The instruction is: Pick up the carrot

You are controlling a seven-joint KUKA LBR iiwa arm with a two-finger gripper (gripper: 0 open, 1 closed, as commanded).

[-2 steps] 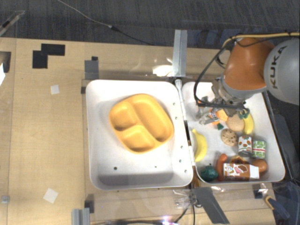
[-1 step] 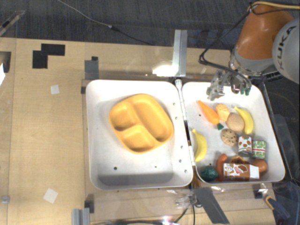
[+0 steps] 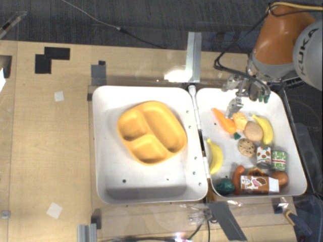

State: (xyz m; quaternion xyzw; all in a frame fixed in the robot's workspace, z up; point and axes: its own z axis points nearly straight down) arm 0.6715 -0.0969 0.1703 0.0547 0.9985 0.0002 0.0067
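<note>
The jaws (image 3: pixel 235 106) hang over the right bin (image 3: pixel 298 178), whether parted or closed I cannot tell. Just below and left of them lies the carrot (image 3: pixel 223 120). Farther left, the yellow divided plate (image 3: pixel 151 131) fills the left bin (image 3: pixel 108 180).

Two bananas (image 3: pixel 264 127) (image 3: pixel 215 156), one carrot (image 3: pixel 224 120)

Divided plate (image 3: pixel 151 131) in left bin (image 3: pixel 103 150), carrot (image 3: pixel 224 120) in right bin (image 3: pixel 295 173)
</note>
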